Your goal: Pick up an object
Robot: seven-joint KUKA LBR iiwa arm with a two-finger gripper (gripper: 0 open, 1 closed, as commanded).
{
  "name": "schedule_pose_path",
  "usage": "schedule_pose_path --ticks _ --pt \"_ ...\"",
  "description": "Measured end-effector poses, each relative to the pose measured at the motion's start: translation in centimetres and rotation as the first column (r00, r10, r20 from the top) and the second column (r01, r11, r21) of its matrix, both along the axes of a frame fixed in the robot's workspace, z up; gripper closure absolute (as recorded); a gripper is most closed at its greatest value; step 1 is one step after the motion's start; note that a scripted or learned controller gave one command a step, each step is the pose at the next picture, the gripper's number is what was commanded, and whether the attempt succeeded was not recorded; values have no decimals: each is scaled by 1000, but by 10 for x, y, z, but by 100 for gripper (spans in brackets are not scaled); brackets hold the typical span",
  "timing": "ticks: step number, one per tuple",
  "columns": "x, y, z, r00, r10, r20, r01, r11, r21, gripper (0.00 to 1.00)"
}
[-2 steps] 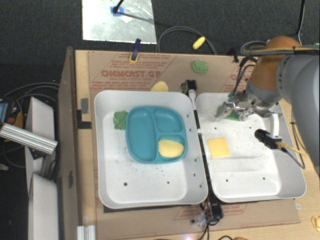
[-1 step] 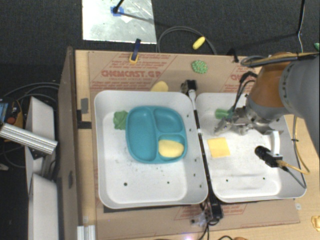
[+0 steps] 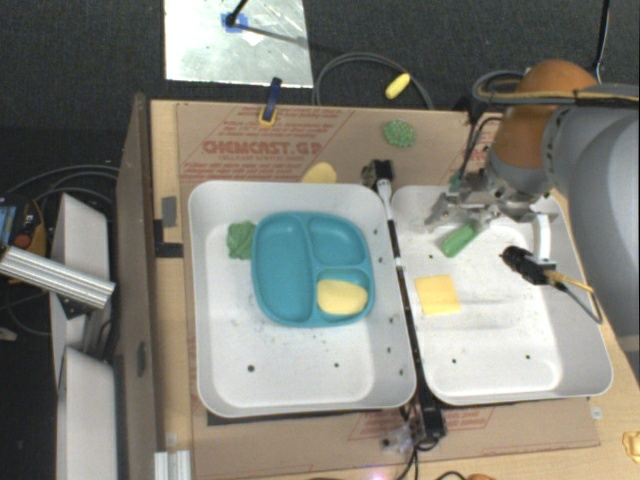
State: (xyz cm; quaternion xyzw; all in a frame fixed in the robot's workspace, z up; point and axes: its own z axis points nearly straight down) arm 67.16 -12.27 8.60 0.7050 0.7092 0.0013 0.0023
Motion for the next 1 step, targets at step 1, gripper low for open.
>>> schedule_pose_path --ticks 1 --pt "-33 -11 -1 1000 -6 -5 6 1000 1 0"
